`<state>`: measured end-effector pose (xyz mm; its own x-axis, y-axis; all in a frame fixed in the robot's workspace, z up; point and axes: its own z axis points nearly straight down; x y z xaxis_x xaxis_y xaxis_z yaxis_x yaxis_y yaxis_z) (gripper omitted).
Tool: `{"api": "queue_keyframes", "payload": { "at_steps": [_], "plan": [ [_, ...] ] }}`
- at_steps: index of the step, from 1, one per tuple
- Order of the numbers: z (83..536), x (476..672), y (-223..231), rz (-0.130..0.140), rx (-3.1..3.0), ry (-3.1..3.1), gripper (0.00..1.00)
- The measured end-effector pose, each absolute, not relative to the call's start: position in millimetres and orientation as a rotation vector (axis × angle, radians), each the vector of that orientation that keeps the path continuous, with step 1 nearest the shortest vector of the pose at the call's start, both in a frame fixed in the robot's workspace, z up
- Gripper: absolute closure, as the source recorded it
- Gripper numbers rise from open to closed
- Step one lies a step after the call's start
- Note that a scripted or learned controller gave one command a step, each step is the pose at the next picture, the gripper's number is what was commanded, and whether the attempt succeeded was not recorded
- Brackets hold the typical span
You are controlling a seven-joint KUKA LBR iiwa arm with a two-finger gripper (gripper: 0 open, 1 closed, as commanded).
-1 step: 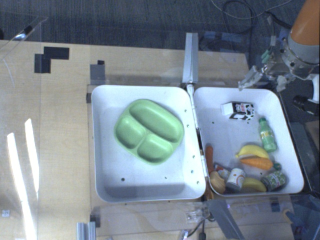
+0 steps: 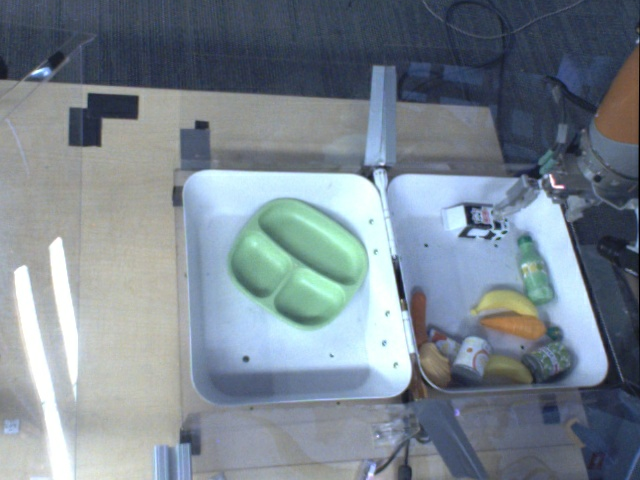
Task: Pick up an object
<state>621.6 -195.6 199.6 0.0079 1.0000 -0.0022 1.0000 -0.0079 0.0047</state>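
The right bin (image 2: pixel 580 268) holds several objects. A small white and black box (image 2: pixel 468 218) lies near its far side. A green bottle (image 2: pixel 535 268) lies by the right wall. Toward the front are a yellow banana (image 2: pixel 505 301), an orange carrot (image 2: pixel 516 325), a second banana (image 2: pixel 507 369), a white can (image 2: pixel 472 355), a dark green can (image 2: pixel 548 360), a red sausage-like piece (image 2: pixel 418 308) and a tan piece (image 2: pixel 434 364). My gripper (image 2: pixel 512 200) reaches in from the right, low over the bin's far right corner, just right of the white box.
The left bin (image 2: pixel 215 358) carries a green divided plate (image 2: pixel 297 260). A metal post (image 2: pixel 380 118) stands behind the seam between the bins. The arm's orange band (image 2: pixel 618 108) is at the right edge. Cables lie on the dark floor beyond the bench.
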Motion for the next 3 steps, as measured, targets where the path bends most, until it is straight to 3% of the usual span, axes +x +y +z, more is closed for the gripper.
{"api": "queue_keyframes", "payload": {
  "at_steps": [1,2,3],
  "plan": [
    [188,550.2,-202,0.004,2.227,2.209,0.00],
    [87,579.1,-192,0.017,2.182,2.254,0.00],
    [100,581.0,-194,0.020,2.180,2.250,1.00]
  ]
}}
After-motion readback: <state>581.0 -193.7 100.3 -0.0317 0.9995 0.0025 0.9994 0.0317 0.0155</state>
